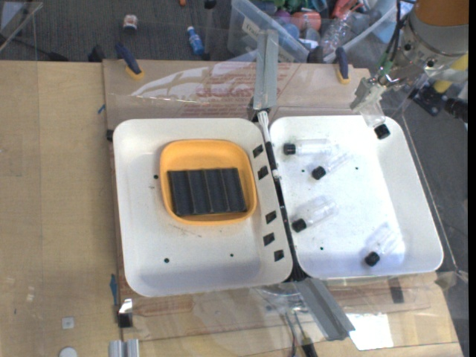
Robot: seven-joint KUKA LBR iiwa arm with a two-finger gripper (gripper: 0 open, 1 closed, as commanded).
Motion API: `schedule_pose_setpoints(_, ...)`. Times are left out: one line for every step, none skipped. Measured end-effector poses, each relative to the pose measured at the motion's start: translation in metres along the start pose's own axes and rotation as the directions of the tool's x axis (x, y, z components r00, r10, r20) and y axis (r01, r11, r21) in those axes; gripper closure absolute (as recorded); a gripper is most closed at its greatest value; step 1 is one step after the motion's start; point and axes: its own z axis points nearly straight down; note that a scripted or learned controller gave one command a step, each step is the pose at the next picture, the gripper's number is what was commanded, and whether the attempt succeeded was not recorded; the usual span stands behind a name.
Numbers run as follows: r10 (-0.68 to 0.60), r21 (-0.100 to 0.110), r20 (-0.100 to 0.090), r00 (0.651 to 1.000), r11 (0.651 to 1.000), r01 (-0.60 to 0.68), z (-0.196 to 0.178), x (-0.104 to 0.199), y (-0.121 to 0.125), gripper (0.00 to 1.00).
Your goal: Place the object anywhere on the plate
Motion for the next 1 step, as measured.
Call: schedule_pose_setpoints(-0.226, -0.001, 0.001, 0.974, 0.974, 0.226, -0.1117, -0.0457, -0.0179, 1.00)
